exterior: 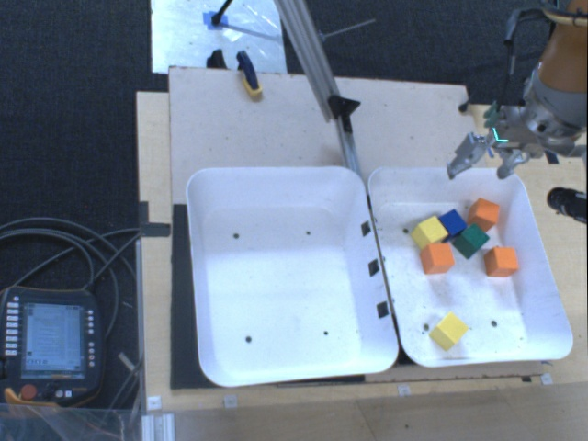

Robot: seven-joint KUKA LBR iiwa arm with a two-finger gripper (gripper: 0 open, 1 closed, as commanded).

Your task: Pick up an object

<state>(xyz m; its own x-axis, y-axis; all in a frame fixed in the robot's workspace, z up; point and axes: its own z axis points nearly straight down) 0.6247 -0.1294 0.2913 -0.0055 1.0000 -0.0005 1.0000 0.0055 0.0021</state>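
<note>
Dark carpet surrounds the pale wooden bench [276, 118] with two shallow white plastic bins, and the right bin [542, 324] holds seven small wooden cubes, like the lone yellow cube [448, 330], while the two-finger metal gripper [485, 159] hovers spread open and empty over its far rim.

dark speckled carpet [73, 108] all around the pale wooden bench [404, 122], with a shiny metal sheet [197, 16] at the top of the frame. lower left there's a teach pendant [48, 343] on the floor with black cables [83, 246] looping up from it. lighting's flat and even
</note>
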